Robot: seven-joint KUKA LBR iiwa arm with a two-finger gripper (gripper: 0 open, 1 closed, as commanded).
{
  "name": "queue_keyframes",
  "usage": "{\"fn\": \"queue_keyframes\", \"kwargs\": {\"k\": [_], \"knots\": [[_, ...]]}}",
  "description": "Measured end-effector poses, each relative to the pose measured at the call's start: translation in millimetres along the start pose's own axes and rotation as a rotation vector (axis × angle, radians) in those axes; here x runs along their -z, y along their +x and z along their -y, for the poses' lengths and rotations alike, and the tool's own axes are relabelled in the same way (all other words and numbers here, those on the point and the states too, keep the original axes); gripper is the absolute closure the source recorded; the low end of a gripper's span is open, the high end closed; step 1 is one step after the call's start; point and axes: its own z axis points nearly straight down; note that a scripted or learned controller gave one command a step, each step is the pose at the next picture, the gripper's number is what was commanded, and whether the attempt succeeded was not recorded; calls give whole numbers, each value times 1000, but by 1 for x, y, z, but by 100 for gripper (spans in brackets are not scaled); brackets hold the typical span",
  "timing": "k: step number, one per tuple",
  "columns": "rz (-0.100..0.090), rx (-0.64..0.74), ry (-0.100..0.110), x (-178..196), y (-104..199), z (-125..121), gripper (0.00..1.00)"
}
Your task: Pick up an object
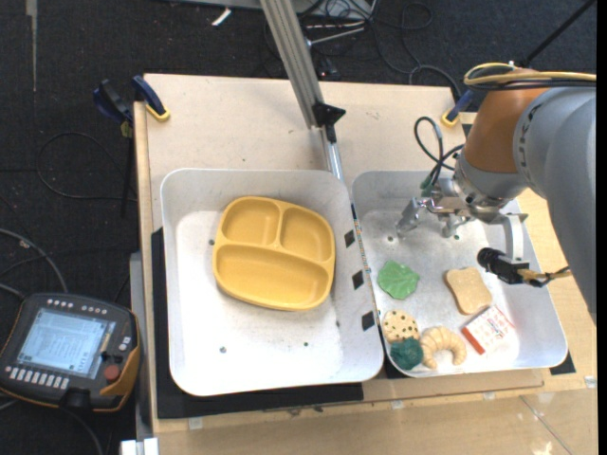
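In the right bin (542,341), several small items lie along the front. They are a light green leaf-shaped piece (398,280), a speckled cookie (399,325), a dark green lump (407,354), a croissant (444,346), a slice of toast (468,290) and a red-and-white packet (488,330). My gripper (432,225) hangs over the back part of this bin, behind the leaf piece and the toast. Its fingers are spread open with nothing between them.
A yellow divided plate (275,252) lies in the left bin (190,349). A slanted metal pole (294,45) comes down to the bins' shared back edge. A black cable plug (501,265) hangs off the wrist above the toast. A teach pendant (66,344) sits on the floor at left.
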Motion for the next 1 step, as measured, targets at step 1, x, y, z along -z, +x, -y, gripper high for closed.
{"fn": "queue_keyframes", "kwargs": {"k": [1], "knots": [[1, 1, -5, 13, 0, -1, 100]]}}
